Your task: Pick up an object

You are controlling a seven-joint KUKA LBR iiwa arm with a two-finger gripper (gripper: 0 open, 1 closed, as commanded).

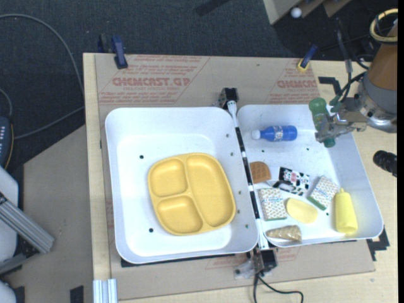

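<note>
Gripper low over the right bin's far corner, beside a green object; finger spread impossible to tell, nothing visibly held. Pick not yet done. Blue bottle nearby, yellow bottle farther off. Wrist cut off at right.

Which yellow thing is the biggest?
The yellow divided tray, alone in the left bin. The yellow bottle and lemon-shaped piece are far smaller.

Dark carpet floor, tan wooden bench with red lettering, 2 blue clamps
</note>
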